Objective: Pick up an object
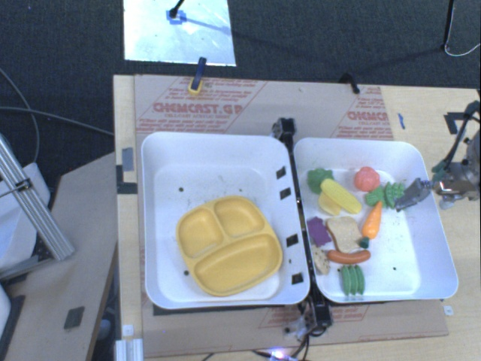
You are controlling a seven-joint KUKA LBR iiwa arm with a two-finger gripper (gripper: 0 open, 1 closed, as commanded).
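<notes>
two bins (225,145), one yellow tray (229,244)

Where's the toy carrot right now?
The toy carrot lies in the right bin, between the bread slice and the green broccoli.

The bench (316,100) carried a brown printed sheet (225,104) (red lettering on it). On that sheet two white bins sat side by side, touching: the left bin (161,224) and the right bin (428,254).
</notes>
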